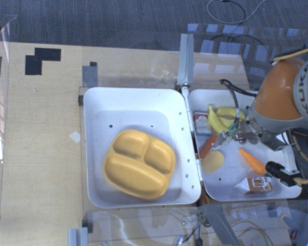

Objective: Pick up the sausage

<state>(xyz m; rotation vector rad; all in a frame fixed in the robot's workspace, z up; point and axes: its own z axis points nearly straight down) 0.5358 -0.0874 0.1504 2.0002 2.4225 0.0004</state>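
The sausage (207, 146) is a short red-brown stick lying at a slant in the right bin (231, 195), close to the bin's left wall. My gripper (226, 137) hangs just to the right of the sausage's upper end, low over the bin floor. Its metal tip reaches toward that end, and I cannot tell whether they touch. The grey arm with its orange band (280, 94) comes in from the right and hides part of the bin behind it.
Beside the sausage lie a yellow banana bunch (220, 118), a small red-and-white carton (200, 123), a round tan piece (213, 161), a carrot (252, 161) and a brown carton (258, 184). A yellow divided tray (138, 163) fills much of the left bin (97, 117).
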